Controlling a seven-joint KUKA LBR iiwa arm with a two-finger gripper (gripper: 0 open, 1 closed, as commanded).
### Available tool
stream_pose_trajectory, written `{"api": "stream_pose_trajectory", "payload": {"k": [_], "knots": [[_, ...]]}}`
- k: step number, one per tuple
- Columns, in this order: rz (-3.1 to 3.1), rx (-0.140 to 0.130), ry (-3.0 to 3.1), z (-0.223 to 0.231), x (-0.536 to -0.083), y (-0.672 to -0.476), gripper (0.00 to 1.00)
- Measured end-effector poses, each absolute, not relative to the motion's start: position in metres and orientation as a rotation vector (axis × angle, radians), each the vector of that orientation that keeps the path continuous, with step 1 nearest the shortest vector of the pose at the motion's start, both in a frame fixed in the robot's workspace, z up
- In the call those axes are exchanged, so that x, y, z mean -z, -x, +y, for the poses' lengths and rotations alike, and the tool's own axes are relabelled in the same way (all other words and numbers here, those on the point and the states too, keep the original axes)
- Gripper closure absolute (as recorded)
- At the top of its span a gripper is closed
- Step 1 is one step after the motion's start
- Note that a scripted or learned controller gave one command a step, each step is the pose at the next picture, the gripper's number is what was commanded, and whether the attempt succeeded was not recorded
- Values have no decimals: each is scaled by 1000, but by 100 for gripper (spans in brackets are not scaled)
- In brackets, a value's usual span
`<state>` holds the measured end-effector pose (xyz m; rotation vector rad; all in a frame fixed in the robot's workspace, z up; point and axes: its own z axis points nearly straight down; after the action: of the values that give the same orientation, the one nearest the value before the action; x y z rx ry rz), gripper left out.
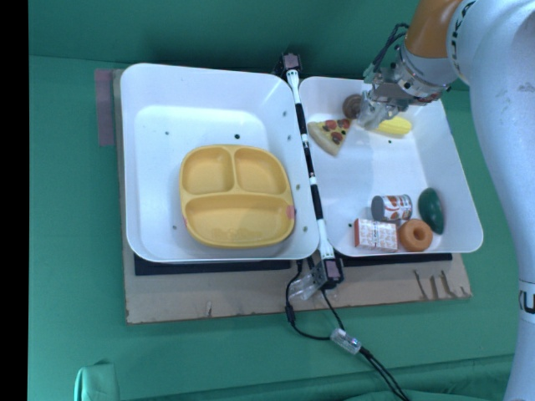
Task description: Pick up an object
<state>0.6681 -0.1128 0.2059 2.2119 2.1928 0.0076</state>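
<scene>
My gripper (370,117) hangs over the far part of the right bin (451,161), above a yellow corn cob (396,126) and a brown round toy (353,105). A pizza slice (329,134) lies just left of it. Near the bin's front sit a small can (391,207), an orange-and-white box (375,235), a donut (415,236) and a dark green avocado (431,210). Nothing is visibly held between the fingers.
The left bin (150,140) holds a yellow divided plate (236,195). A black-and-white rod (308,161) runs between the bins, with a cable (334,328) trailing off the front of the brown board (209,295).
</scene>
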Motion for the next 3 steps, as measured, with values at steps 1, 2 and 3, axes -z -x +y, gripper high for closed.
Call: {"api": "stream_pose_trajectory", "payload": {"k": [1,2,3], "knots": [[2192,-6,-2212,-113,-206,-668,0],[2178,-16,-2205,-114,-224,-671,100],[2177,-15,-2206,-115,-224,-671,0]]}}
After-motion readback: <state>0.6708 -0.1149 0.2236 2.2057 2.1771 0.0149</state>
